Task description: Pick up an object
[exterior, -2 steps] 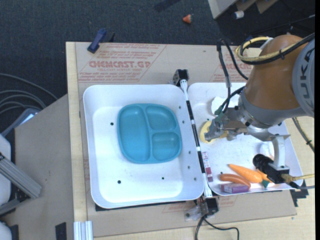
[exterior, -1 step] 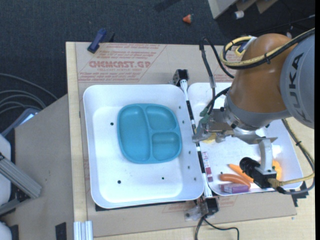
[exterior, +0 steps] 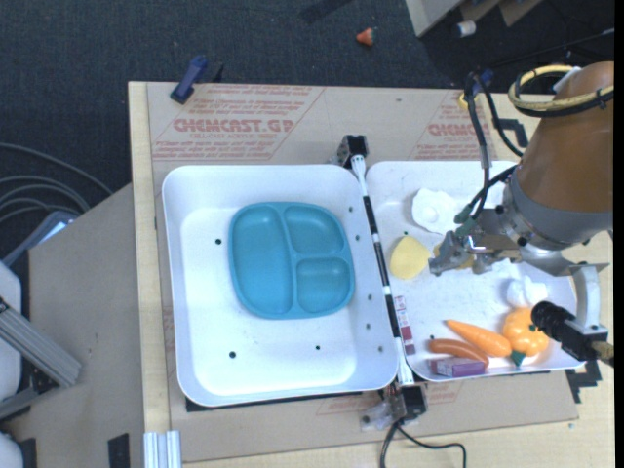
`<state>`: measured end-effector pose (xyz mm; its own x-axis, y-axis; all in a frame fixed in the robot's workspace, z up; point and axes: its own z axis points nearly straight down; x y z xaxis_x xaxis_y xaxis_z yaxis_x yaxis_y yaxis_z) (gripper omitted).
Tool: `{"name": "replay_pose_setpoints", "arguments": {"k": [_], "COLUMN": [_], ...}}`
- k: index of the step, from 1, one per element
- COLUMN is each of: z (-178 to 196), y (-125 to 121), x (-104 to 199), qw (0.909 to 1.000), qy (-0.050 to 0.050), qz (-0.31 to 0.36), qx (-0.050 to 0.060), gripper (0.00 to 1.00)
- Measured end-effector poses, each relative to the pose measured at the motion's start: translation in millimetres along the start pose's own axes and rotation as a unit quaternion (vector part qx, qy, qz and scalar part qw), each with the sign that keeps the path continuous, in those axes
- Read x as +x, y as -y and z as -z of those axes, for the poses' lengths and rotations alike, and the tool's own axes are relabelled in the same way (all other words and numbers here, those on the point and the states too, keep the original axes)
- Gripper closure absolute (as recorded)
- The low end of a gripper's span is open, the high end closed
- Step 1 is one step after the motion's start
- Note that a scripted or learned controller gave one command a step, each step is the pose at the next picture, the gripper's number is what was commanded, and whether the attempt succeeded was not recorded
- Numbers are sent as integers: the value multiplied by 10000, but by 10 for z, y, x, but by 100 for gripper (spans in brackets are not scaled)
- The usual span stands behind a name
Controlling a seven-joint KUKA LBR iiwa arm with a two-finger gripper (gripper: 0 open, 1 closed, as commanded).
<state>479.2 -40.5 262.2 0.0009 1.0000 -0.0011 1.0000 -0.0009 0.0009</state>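
**Desk:** What is seen on the bench?

**Caption:** Two white bins are shown side by side. A blue divided plate (exterior: 291, 259) is laid in the middle of the left bin (exterior: 180, 291). The right bin (exterior: 390, 185) is reached into by the grey arm (exterior: 570, 164) from 3 o'clock.

**Desk:** And the gripper?

**Caption:** The gripper (exterior: 456, 253) is placed low over the right bin's middle. Nothing is seen held in it, and whether it is apart or together cannot be told from this angle.

**Desk:** Where are the objects to be picked?

**Caption:** A yellow piece (exterior: 409, 257) is found just beside the gripper, at its 9 o'clock. A white crumpled lump (exterior: 432, 208) is set at its 11 o'clock. Toward 5 o'clock, an orange carrot (exterior: 478, 334) and an orange pepper (exterior: 525, 328) are lined up along the near wall, with a purple block (exterior: 458, 367) and a red piece (exterior: 454, 349) at 6 o'clock. All are seen lying on the bin floor.
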Motion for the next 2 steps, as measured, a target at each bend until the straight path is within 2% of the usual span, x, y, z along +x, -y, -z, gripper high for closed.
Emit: {"name": "replay_pose_setpoints", "arguments": {"k": [2], "z": [23], "y": [0], "x": [100], "qw": [10000], "qy": [-9], "qz": [7], "qx": [8], "gripper": [100]}}
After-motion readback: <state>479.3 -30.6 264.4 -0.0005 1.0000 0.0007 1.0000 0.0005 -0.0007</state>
